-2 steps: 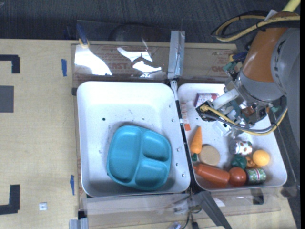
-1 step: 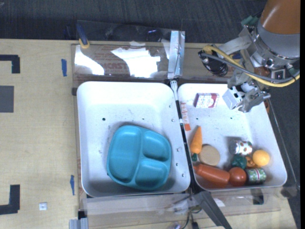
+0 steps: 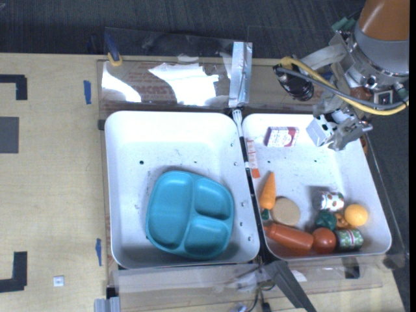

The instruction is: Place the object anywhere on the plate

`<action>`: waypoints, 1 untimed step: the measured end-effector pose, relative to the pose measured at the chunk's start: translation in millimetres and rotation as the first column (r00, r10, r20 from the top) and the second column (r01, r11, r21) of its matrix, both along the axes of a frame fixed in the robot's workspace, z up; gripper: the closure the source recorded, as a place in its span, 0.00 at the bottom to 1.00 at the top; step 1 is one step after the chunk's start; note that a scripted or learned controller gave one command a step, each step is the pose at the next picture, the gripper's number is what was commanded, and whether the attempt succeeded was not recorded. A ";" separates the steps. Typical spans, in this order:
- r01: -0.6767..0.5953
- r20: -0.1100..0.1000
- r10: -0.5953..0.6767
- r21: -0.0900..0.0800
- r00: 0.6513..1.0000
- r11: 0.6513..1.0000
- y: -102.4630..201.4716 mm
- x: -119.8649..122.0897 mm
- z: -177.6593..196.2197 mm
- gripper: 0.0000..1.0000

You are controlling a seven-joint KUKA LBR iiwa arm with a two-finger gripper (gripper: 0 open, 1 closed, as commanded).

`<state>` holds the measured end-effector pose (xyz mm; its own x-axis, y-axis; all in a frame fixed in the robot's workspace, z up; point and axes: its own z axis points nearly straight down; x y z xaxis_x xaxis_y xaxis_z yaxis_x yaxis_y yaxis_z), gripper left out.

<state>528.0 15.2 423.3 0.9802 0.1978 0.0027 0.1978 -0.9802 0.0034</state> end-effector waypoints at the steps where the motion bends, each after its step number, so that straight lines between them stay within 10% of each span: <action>1: -0.005 -0.002 0.005 0.002 1.000 1.000 71.3 28.6 10.3 1.00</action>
<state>556.6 86.5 433.6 0.9792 0.2030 0.0008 0.2030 -0.9792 0.0009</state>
